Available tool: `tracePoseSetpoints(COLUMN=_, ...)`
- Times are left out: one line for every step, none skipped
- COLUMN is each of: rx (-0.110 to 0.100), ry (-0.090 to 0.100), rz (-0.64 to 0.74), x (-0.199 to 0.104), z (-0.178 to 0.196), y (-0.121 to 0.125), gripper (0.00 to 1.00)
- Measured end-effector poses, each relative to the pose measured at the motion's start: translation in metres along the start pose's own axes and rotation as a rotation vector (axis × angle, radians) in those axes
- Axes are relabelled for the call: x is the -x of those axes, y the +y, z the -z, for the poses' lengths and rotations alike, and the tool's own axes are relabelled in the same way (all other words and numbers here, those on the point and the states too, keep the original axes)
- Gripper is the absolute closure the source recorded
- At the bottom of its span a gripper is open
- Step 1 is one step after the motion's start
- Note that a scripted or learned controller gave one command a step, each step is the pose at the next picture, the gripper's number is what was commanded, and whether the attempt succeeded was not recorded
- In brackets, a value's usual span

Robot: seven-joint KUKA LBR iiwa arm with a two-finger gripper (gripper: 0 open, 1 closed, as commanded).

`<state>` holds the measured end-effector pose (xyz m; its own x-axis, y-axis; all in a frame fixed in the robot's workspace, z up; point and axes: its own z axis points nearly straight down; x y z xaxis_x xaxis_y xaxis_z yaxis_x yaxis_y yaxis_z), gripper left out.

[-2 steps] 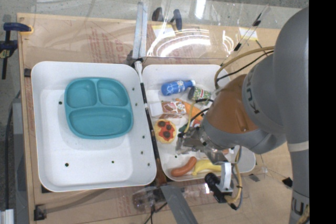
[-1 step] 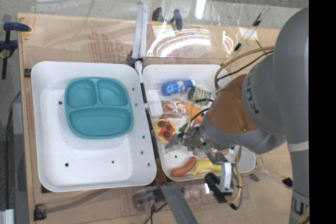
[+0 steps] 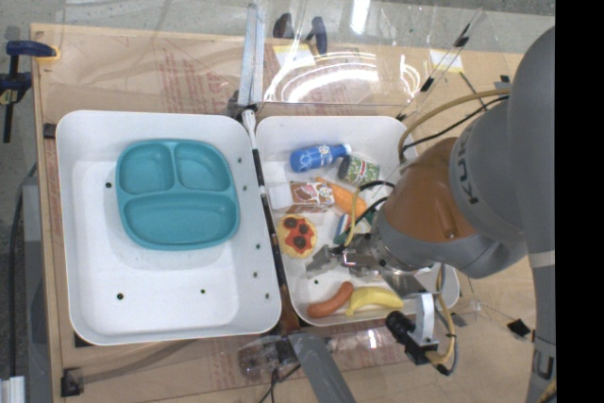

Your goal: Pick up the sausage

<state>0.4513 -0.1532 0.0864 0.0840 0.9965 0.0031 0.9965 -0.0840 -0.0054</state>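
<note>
From my remote station I logged the grey arm with its orange band [image 3: 429, 203] reaching in from the right over the right-hand shallow white bin [image 3: 274, 132]. Its two-finger gripper [image 3: 330, 260] sat low in that bin, metal fingertips pointing left toward the bin's near-left part. I could not tell whether the pincer stood apart or together; the tips were too small and cluttered to read, and nothing showed between them. The reddish-brown sausage [image 3: 329, 299] lay on the bin floor near the front wall, just below the fingertips and apart from them, tilted slightly, with its right end touching a yellow toy banana [image 3: 375, 299]. A small round pizza slice with dark toppings [image 3: 299, 236] lay just left of the gripper. Behind it I noted a flat reddish-white meat-like piece [image 3: 309, 194], an orange carrot-shaped piece [image 3: 345, 199], a blue bottle lying on its side [image 3: 317, 156] and a small green-labelled packet [image 3: 360, 170]. The left-hand shallow white bin [image 3: 85, 297] held a teal plastic divided plate with three compartments [image 3: 176, 193], set toward its back half. The two bins touched along their shared edge.
</note>
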Motion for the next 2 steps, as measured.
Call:
tracePoseSetpoints(rx=-0.001, ry=0.0, rz=0.134, x=-0.0084, z=-0.0004, y=-0.0008, gripper=0.0)
tracePoseSetpoints(rx=-0.003, ry=0.001, rz=0.245, x=-0.0051, z=-0.0005, y=-0.0007, gripper=0.0)
